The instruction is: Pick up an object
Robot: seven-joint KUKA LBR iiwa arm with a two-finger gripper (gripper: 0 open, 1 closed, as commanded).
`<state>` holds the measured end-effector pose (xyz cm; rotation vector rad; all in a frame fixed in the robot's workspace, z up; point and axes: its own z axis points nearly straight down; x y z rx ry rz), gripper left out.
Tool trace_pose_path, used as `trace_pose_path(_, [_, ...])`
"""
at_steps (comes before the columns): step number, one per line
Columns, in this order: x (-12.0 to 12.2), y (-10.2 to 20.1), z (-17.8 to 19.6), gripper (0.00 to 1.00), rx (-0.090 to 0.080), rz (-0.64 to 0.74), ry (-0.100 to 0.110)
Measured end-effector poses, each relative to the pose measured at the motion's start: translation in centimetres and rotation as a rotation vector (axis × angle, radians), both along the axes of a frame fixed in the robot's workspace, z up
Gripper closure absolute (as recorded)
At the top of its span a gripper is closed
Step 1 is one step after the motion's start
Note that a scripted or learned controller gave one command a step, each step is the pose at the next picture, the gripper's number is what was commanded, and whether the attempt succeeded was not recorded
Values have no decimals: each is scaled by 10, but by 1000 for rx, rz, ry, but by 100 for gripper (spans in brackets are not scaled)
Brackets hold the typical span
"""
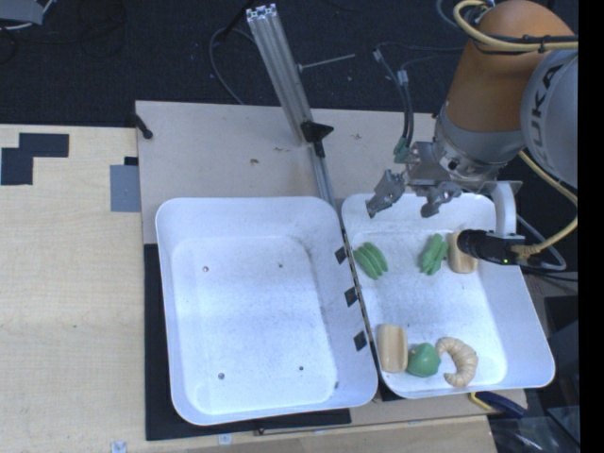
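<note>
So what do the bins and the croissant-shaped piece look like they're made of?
Bins: white moulded plastic, probably, with rounded corners, a thin rim and a dull sheen. Croissant-shaped piece: looks like toy food in smooth tan plastic or rubber, with even colour and ridged segments; which one is unclear.

Arm reaching in from the right.
End effector [409, 194] hanging over the right bin's far edge, fingers spread, holding nothing.

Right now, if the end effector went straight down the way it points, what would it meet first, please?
Probably bare floor at the back of the right bin, between the two green pieces; the end effector hangs open above it. Depth is unclear.
</note>
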<state>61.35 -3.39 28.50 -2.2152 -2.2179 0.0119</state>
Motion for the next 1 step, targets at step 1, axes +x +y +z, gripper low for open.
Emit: trace_pose_path(1, [-24, 1, -84, 0, 0, -1, -2])
